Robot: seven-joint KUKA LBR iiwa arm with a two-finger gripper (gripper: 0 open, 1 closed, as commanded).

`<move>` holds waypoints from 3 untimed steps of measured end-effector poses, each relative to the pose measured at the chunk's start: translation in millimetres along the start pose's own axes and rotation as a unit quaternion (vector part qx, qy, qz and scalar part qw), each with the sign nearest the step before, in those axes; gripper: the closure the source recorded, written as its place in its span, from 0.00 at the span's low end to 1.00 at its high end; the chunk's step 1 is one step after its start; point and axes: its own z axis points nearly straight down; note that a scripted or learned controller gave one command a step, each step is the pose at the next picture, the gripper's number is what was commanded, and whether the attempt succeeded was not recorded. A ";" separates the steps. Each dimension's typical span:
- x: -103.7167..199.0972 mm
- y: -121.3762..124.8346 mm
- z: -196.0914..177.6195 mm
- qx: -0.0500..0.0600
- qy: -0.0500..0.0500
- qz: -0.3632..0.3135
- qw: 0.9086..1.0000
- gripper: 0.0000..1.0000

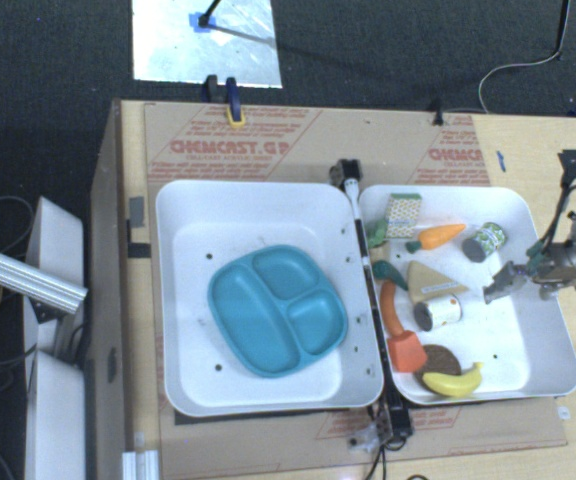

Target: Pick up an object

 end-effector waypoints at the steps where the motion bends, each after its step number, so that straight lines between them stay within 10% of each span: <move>1: 71.3 42.2 51.1 0.000 0.001 -0.001 1.000 0.00; 2: 76.4 57.2 142.1 0.000 0.000 0.001 1.000 0.00; 3: 73.8 114.0 141.5 -0.001 0.000 -0.001 1.000 0.00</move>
